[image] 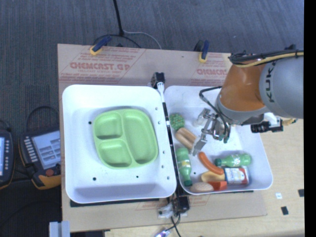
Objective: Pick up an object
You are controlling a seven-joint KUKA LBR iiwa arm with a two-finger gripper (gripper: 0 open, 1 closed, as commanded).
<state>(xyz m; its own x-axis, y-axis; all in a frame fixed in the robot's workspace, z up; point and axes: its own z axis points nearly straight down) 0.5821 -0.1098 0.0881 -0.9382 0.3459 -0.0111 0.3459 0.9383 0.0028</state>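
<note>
Hot dog [186, 137] lies near the left wall of the right bin [256, 154], right of frame centre, and the pincer [201, 144] hangs just beside its lower right end with nothing visibly between the fingers, though whether they stand spread or closed I cannot tell. A good grasp would, I judge, centre over the bun and come straight down across its short side. Crowding it are a green vegetable [176, 120] above, a green bottle [183, 164] below and a carrot [211, 164] lower right, while the green plate [126, 137] sits in the left bin [74, 147] on the worktop [291, 191].
</note>
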